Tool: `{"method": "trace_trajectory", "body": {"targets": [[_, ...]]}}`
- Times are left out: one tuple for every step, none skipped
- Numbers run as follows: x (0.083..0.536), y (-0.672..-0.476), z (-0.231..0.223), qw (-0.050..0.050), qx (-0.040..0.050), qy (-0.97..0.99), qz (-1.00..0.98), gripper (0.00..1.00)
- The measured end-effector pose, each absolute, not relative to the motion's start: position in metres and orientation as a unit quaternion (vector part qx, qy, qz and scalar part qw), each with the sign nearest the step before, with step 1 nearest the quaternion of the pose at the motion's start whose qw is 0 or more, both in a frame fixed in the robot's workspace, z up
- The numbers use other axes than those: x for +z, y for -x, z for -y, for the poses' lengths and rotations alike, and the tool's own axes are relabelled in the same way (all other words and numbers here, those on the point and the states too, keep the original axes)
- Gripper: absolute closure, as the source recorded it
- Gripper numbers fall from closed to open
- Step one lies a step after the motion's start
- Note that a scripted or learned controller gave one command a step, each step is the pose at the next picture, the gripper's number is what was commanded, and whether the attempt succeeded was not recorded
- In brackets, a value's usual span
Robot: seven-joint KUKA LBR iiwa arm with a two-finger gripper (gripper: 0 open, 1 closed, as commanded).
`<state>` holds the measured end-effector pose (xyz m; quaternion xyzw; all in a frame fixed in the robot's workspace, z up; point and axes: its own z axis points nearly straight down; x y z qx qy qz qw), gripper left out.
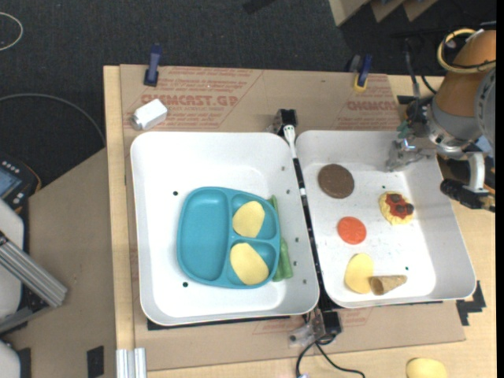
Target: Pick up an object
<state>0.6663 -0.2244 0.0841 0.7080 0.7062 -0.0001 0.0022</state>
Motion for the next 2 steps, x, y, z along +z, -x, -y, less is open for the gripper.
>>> {"method": "trace_trajectory", "body": {"targets": [[0.097,-0.668,0.223,0.005,0.0012,-0.707,-0.707,1.00],[0.108,-0.669,0.223,0.008,0.0017,-0.707,-0.707,1.00]]}}
